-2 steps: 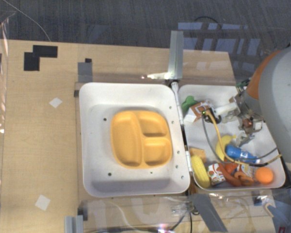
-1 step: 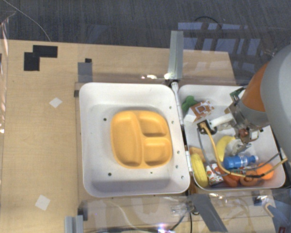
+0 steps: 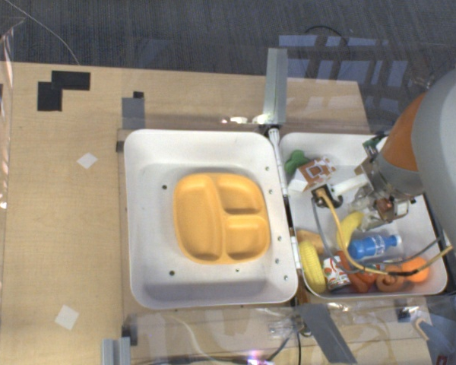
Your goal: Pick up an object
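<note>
The right bin (image 3: 425,211) holds a pile of small items. A green piece (image 3: 295,160) and a brown-and-white packet (image 3: 317,172) lie at its far left. A yellow banana (image 3: 350,226) sits in the middle, with a blue bottle (image 3: 372,246) just below it. Yellow corn (image 3: 311,261), a red-labelled can (image 3: 334,273) and orange toy pieces (image 3: 399,274) line the near edge. My gripper (image 3: 378,206) hangs low over the middle of this bin, just right of the banana and above the bottle. Nothing can be seen held in it.
The left bin (image 3: 148,204) holds a yellow divided plate (image 3: 219,217). A yellow cable (image 3: 336,230) loops from the gripper across the right bin's contents. The grey arm with its orange band (image 3: 403,139) covers the bin's far right side. A metal post (image 3: 277,90) stands behind the bins.
</note>
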`<state>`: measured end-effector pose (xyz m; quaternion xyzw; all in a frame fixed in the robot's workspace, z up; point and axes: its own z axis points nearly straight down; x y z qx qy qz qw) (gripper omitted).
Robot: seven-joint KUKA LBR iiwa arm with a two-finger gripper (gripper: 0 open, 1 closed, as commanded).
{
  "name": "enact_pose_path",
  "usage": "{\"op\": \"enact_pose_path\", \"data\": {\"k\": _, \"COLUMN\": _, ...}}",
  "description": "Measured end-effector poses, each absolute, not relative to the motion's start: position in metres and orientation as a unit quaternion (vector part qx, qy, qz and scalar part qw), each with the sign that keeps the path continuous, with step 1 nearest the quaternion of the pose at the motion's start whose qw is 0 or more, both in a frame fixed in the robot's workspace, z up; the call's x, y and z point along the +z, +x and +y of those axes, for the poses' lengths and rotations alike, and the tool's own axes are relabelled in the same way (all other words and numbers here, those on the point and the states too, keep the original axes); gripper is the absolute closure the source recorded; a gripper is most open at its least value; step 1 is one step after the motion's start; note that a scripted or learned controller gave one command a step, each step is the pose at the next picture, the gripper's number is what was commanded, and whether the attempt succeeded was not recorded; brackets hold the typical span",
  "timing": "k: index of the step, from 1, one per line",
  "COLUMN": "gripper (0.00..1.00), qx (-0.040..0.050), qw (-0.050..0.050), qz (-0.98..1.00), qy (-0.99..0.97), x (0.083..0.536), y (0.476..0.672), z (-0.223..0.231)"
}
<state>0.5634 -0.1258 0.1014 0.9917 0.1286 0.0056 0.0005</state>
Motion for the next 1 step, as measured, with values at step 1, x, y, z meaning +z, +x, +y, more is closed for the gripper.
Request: {"op": "enact_pose_path", "data": {"k": 1, "gripper": 1.00, "qx": 0.0065, "qw": -0.001, "qz": 0.110, "qy": 0.994, "x": 0.2419, "y": 0.4974, "z": -0.0723}}
